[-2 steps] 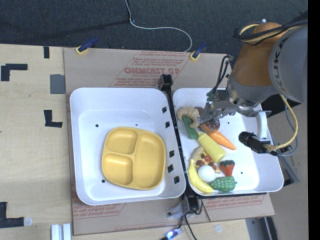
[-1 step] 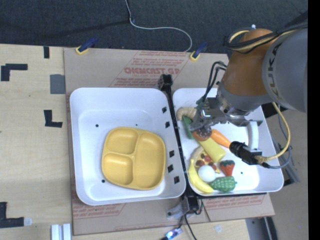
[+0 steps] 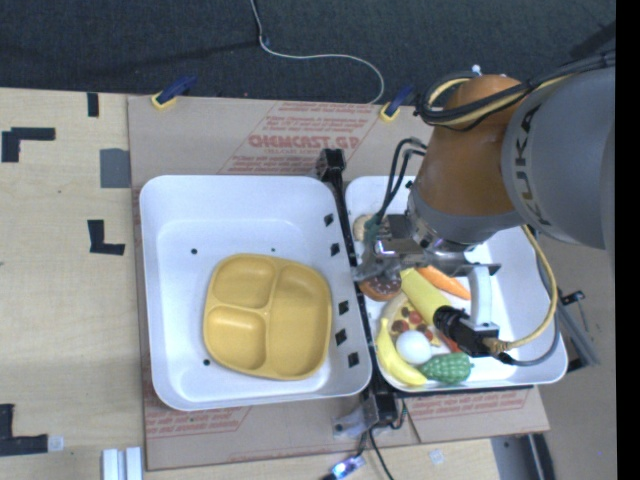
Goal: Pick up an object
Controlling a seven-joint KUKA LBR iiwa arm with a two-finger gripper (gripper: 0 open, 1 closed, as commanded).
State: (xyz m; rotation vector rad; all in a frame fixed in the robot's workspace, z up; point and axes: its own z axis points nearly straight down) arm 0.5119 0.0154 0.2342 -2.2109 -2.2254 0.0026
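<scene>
arm over the right bin

while the gripper [image 3: 385,258] hangs low at the right bin's [image 3: 520,368] left side, whether it is spread cannot be told. a banana [image 3: 392,353], white egg [image 3: 412,347] and carrot [image 3: 445,283] lie there; a yellow tray [image 3: 268,314] fills the left bin [image 3: 165,268].

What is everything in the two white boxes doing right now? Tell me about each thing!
Yellow plastic divided plate: lying flat in the left white bin, right way up.
Yellow toy banana: lying along the right white bin's near edge.
White egg: resting against the banana.
Green bumpy toy: lying beside the egg.
Orange carrot: lying partly under the arm.
Gripper: low over the right bin; grip unclear.
</scene>
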